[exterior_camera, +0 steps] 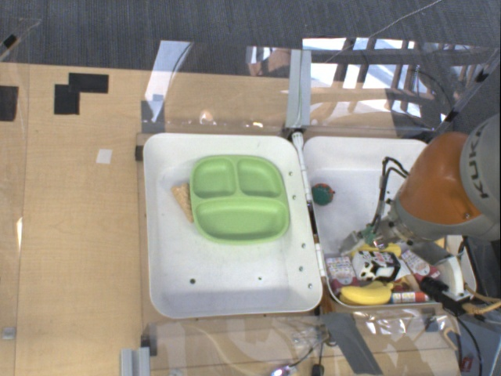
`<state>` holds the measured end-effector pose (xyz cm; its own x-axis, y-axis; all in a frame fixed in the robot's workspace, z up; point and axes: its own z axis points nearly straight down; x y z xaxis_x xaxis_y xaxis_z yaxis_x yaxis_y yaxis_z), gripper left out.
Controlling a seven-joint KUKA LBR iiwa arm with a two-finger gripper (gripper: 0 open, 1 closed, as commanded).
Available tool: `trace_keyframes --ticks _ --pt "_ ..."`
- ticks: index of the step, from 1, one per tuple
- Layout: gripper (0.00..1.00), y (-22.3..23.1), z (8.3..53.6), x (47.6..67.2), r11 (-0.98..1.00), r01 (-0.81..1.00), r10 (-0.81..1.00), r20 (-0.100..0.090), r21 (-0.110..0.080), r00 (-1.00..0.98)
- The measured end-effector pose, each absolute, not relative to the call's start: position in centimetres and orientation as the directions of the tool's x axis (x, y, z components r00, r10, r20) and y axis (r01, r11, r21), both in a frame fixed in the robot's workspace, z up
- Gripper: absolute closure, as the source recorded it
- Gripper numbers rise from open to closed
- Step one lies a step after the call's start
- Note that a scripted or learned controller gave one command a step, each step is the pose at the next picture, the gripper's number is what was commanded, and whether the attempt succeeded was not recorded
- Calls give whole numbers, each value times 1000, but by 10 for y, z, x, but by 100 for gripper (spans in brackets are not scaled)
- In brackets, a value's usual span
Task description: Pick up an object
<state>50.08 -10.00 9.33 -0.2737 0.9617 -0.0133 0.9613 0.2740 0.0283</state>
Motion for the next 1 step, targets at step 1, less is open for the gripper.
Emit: trace_keyframes --ticks 1 --pt "100 -97 104 503 274 961 962 -8 31 -274"
